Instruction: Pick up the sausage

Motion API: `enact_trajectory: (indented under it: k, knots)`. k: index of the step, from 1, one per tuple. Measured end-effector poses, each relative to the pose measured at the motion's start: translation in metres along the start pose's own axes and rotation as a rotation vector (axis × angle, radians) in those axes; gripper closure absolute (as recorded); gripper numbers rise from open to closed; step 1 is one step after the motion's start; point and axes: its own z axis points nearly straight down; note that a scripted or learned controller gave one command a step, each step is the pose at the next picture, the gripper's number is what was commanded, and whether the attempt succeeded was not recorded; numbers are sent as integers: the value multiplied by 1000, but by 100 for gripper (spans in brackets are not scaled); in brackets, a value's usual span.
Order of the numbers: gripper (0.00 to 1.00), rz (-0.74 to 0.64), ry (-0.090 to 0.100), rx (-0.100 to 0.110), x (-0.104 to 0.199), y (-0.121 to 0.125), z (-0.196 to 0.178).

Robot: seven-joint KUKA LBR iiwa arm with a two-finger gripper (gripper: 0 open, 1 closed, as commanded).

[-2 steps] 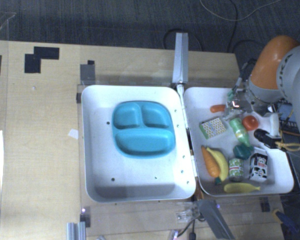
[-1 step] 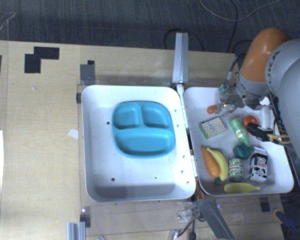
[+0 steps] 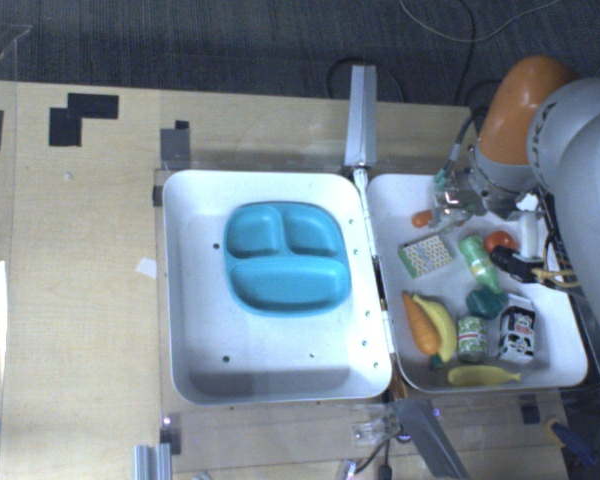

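Over the right bin's (image 3: 570,363) far end hangs the gripper (image 3: 450,200); can't tell how it's set. Sausage (image 3: 500,240), reddish, lies just right of it beside a green bottle (image 3: 474,255); blue divided plate (image 3: 285,256) sits in left bin (image 3: 195,368).

Two white bins sit side by side: the left bin (image 3: 180,298) and the right bin (image 3: 570,363). One blue divided plate (image 3: 285,256) lies in the left. In the right I count two bananas, one (image 3: 436,320) at about six o'clock and one (image 3: 483,375) lower still; one carrot (image 3: 421,326); one small can (image 3: 471,337); one green bottle (image 3: 477,258); one checkered packet (image 3: 425,255); and one black-and-white carton (image 3: 518,332) towards four o'clock.
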Motion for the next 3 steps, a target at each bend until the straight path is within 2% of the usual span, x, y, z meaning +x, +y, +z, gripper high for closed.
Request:
enact_trajectory:
  k: [1, 2, 3]
  knots:
    - [0, 158, 9, -24, -26, -2, -31]
    - [0, 131, 5, -17, -8, -1, -7]
    - [0, 51, 8, -25, 7, -11, 0]
